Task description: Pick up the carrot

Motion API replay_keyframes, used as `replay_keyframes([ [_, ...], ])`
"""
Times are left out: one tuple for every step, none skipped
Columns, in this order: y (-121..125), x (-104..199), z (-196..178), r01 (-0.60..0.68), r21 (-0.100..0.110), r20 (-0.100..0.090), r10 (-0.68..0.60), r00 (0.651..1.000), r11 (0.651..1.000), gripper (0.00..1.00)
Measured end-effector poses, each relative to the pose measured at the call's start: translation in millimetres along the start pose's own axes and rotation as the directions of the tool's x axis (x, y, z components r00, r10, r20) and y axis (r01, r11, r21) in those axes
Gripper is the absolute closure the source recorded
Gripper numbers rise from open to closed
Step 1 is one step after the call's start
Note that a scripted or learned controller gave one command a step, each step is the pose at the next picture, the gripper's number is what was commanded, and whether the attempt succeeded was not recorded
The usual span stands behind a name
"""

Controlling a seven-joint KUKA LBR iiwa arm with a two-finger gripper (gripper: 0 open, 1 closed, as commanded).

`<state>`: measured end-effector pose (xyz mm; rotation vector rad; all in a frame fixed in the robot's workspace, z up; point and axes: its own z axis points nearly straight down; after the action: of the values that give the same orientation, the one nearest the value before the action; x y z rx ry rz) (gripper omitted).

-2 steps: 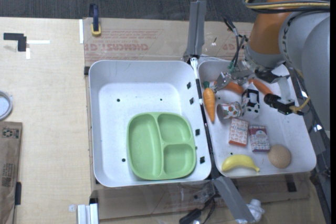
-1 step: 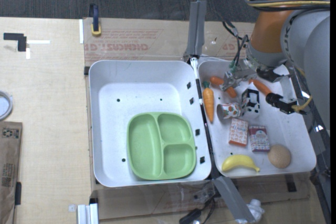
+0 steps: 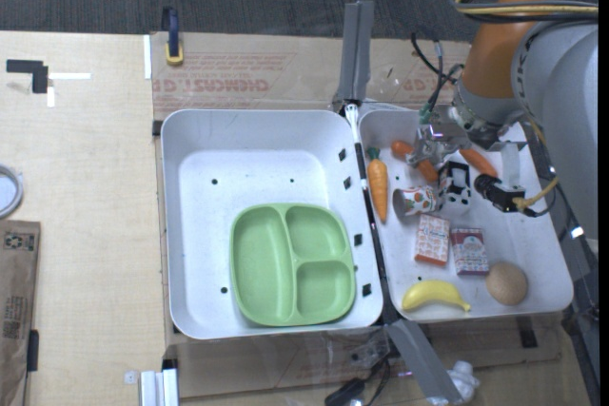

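Carrot (image 3: 378, 187) lies along right bin's (image 3: 546, 295) left wall.

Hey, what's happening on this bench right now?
A grey robot arm reaches into the right bin, its gripper low near the back among small items. The carrot it should pick up lies along that bin's left wall, apart from the gripper. The left bin holds a green divided plate.
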<state>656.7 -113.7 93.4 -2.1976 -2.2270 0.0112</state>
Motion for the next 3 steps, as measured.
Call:
replay_keyframes([
  [-8.2,-22.9,0.0,-0.103,-0.005,0.000,0.103,0.995,0.995,1.00],
  [-32.4,91.8,-103.0,-0.148,-0.014,0.003,0.148,0.989,0.989,1.00],
  [-47.9,17.2,-200.2,-0.109,-0.014,0.005,0.109,0.994,0.994,1.00],
])
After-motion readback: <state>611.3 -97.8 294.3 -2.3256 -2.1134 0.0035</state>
